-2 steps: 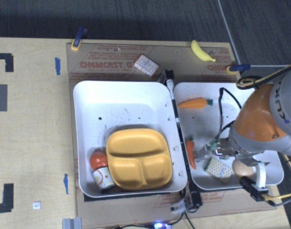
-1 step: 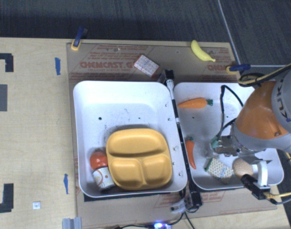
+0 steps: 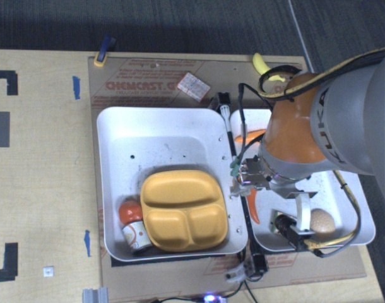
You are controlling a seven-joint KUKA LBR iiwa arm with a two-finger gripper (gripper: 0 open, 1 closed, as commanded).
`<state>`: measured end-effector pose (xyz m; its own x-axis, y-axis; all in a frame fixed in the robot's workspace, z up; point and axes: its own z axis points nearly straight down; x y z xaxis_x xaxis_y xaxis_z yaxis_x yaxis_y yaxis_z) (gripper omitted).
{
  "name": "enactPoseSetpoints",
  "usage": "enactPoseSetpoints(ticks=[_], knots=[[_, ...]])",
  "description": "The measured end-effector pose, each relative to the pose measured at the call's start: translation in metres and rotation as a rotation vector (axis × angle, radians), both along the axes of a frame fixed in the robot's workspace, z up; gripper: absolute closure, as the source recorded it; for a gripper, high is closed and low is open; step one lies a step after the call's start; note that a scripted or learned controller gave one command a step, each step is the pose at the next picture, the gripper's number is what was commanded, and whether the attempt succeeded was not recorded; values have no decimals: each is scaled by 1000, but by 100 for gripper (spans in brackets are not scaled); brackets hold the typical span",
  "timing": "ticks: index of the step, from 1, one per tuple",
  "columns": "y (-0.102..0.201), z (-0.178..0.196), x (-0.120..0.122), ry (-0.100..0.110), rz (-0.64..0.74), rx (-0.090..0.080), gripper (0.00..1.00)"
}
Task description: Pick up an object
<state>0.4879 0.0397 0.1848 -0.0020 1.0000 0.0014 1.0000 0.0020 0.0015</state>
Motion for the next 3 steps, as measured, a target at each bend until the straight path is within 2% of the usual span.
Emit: enactPoseSetpoints(ticks=[1, 2, 3], knots=[[-72, 74, -7, -2, -2, -2, 100], [-71, 74, -7, -1, -1, -2, 0], [-136, -35, -8, 2, -2, -2, 0]])
